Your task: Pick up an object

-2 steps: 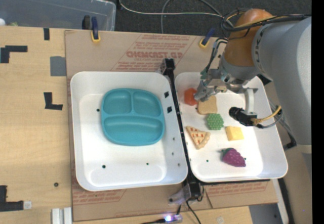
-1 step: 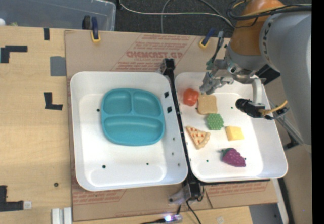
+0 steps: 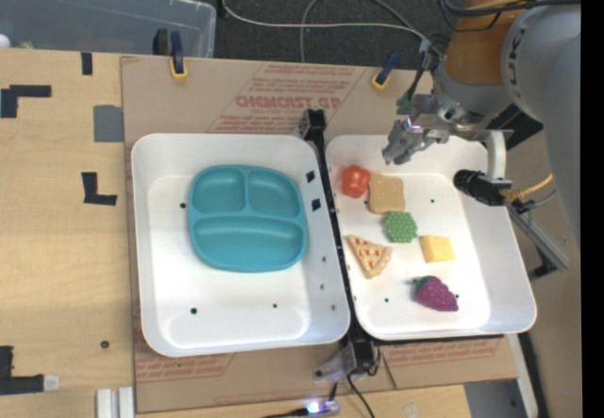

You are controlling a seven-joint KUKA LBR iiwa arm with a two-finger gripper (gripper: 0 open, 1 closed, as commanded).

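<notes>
1. Cardboard sheeting covers the wooden bench (image 3: 57,246) and carries two shallow white bins clamped side by side, probably so that neither shifts when the arm pushes on it.
2. Nearest the camera, well below the gripper (image 3: 404,144), a purple grape bunch (image 3: 435,293) lies in the right bin (image 3: 491,246).
3. Farther up sit a pizza slice (image 3: 369,256), a yellow cheese block (image 3: 436,248) and a green broccoli piece (image 3: 400,226), spread apart, which leaves room for a grasp.
4. Just below the gripper are a tan bread slice (image 3: 385,193) and a red tomato (image 3: 354,181), the likeliest targets.
5. Far to its left, the left bin (image 3: 156,218) holds a teal divided plate (image 3: 248,218).
6. Whether the gripper is parted or closed, I cannot tell; nothing shows between its tips.
</notes>
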